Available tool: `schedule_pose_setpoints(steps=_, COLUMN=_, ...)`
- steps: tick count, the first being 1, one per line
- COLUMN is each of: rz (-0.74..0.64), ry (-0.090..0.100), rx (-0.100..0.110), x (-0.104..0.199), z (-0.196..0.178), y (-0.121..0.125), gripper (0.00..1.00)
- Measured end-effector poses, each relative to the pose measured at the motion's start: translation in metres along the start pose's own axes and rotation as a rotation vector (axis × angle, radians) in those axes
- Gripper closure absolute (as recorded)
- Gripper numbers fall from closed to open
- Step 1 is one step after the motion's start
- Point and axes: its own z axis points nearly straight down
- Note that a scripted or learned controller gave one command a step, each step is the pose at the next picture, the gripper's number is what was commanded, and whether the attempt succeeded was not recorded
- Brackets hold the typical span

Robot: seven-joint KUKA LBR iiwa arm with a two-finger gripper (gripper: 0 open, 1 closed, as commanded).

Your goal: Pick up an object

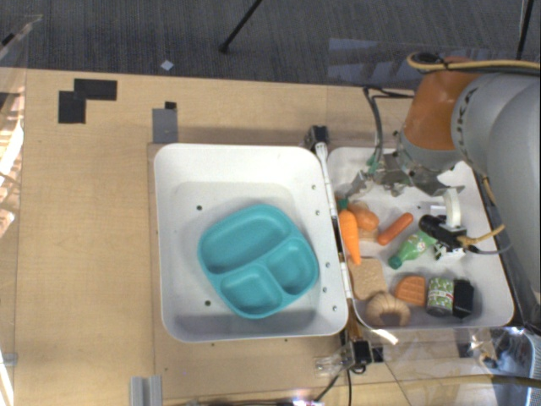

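Hand [390, 178] low over right shallow white bin [499, 299]; state cannot be told. Orange plastic carrot [348, 236] just below-left of hand. Teal divided plate [258, 260] well left.

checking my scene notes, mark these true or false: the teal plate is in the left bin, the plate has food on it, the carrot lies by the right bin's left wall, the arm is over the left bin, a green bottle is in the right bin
1. The teal plate is in the left bin. True.
2. The plate has food on it. False: its three compartments are bare.
3. The carrot lies by the right bin's left wall. True.
4. The arm is over the left bin. False: it is over the right bin's far end.
5. A green bottle is in the right bin. True.
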Motion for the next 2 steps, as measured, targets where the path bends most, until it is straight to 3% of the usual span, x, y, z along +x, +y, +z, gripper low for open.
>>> schedule_pose_setpoints(steps=1, rz=-0.265, ry=0.002, rx=0.004, x=0.004, z=0.0, y=-0.053, gripper=0.0)
schedule_pose_setpoints(steps=2, rz=-0.167, ry=0.001, rx=0.0, x=0.004, z=-0.001, y=-0.106, gripper=0.0)
